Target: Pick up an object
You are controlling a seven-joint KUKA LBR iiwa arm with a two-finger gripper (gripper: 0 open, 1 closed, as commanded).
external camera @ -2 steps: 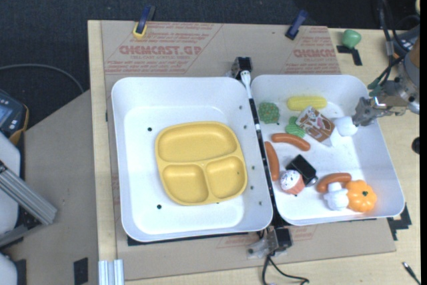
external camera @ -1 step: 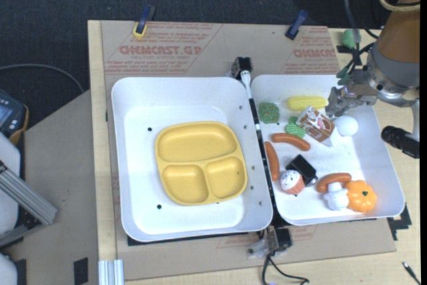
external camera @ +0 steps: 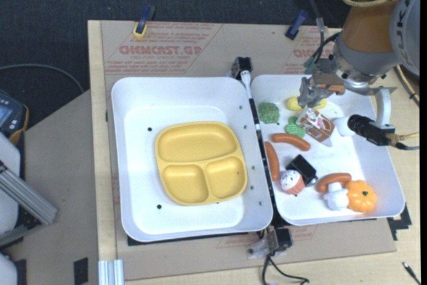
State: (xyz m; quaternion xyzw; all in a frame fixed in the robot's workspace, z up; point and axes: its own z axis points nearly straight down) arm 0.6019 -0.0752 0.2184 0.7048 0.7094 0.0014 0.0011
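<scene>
1. Camera view, left bin: holds one yellow divided tray, lying flat in the middle; nothing here bears on the coming move.
2. Right bin, near side: green broccoli piece by the dividing wall; two sausages, one lying lengthwise along the wall, one crosswise; a black block touching a small white-and-red ball.
3. Right bin, middle: yellow piece and a brown-and-white patterned toy (likely candidates for the pick), with a small green piece just beside the toy.
4. Gripper: hangs directly over the yellow piece and the toy's upper edge, pointing down; whether its tips are apart or together cannot be told, and nothing is seen held.
5. Right bin, far side: third sausage, white piece, orange pumpkin, all well below the gripper.
</scene>
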